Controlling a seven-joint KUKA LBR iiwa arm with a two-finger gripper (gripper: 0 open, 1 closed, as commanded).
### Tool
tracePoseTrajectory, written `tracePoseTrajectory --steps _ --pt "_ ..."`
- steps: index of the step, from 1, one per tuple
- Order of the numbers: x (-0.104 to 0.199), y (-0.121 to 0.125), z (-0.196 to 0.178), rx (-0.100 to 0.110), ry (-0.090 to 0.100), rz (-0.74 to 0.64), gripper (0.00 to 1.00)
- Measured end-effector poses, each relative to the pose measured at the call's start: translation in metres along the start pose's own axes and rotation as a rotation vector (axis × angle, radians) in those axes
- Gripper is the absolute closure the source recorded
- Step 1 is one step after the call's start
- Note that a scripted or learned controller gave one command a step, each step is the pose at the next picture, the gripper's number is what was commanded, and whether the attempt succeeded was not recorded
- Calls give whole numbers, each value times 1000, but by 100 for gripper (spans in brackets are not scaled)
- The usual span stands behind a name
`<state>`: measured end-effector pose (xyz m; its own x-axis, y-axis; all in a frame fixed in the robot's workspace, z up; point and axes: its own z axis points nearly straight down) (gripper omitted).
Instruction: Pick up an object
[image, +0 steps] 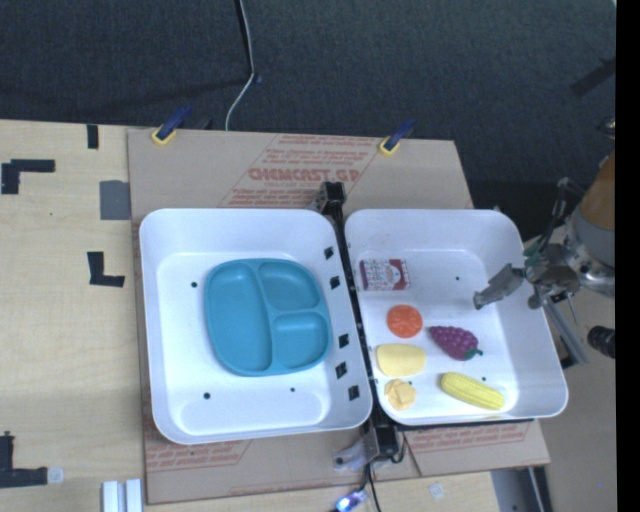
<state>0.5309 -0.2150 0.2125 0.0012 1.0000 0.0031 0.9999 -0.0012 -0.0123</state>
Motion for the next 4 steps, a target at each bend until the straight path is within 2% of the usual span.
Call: tracePoseTrajectory --steps 1,2,3,4 --pt "0 2 -4 -7 -2 -2 0" --pt "0 9 45 -3 -1 -3 0" --pt "6 9 110 -3 1 -2 0" --pt "6 10 130 -9 -4 -3 0"
